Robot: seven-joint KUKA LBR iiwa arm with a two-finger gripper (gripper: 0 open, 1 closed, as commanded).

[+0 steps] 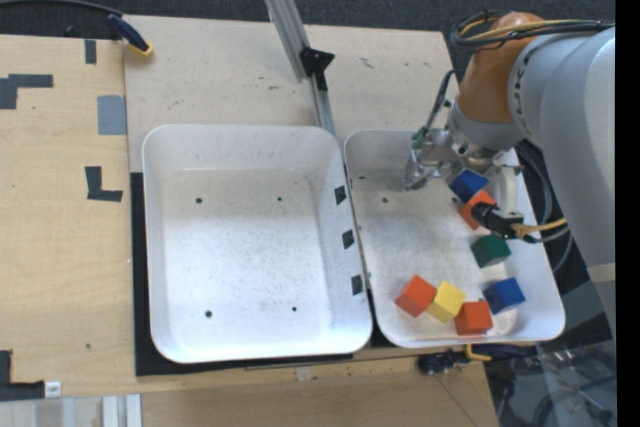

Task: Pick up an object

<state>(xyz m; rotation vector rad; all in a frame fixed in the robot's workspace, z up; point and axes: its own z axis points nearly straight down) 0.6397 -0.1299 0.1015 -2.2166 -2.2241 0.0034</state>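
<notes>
Several small blocks lie in the right bin [385, 215]. Along its right side sit a blue block [467, 185], a red block [480, 209], a green block [490, 250] and a second blue block [505, 293]. Near the front lie an orange block [415, 296], a yellow block [447, 300] and an orange-red block [473, 317], close together. My gripper [418, 171] hangs low over the back of the right bin, just left of the first blue block. Nothing shows under it but bare bin floor.
The left bin [160, 215] stands beside the right one, their rims touching at the middle. A slanted metal rail [285, 10] runs down to the back of the bins. My grey arm with its orange band [490, 80] covers the right bin's back right corner.
</notes>
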